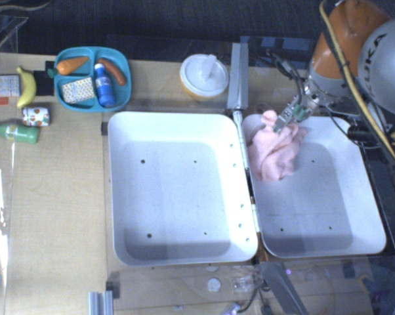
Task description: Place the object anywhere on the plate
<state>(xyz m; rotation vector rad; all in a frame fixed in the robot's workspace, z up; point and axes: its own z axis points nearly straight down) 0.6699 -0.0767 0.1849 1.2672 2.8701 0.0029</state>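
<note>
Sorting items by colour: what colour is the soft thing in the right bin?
Pale pink, clearest in the camera view, lying by the gripper.

- Right white bin: landmark; holds a pink crumpled object in its upper left part.
- Gripper: just above the pink object's top edge, at the bin's far rim.
- Left white bin: touching the landmark's left side.
- Blue divided plate: well left of the landmark, beyond the left bin's far corner, bearing toy foods.
- White lidded cup: behind the left bin.
- Banana: left of the plate.

arm cut off at the right edge; end effector blurred
</note>
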